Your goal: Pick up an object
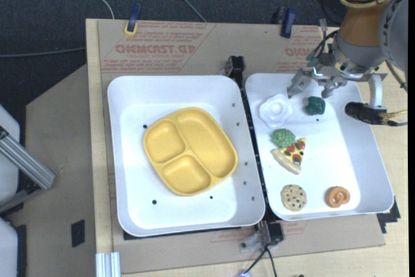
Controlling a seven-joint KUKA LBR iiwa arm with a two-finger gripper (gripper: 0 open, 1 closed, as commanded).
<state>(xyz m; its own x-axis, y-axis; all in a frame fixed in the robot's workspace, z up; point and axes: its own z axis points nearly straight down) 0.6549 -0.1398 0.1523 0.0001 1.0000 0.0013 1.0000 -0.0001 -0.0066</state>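
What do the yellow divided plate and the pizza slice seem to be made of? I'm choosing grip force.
The yellow divided plate looks like hard moulded plastic: one even colour, smooth, soft sheen. The pizza slice is likely a plastic or rubber toy, with flat painted-looking colours; too small to be certain.
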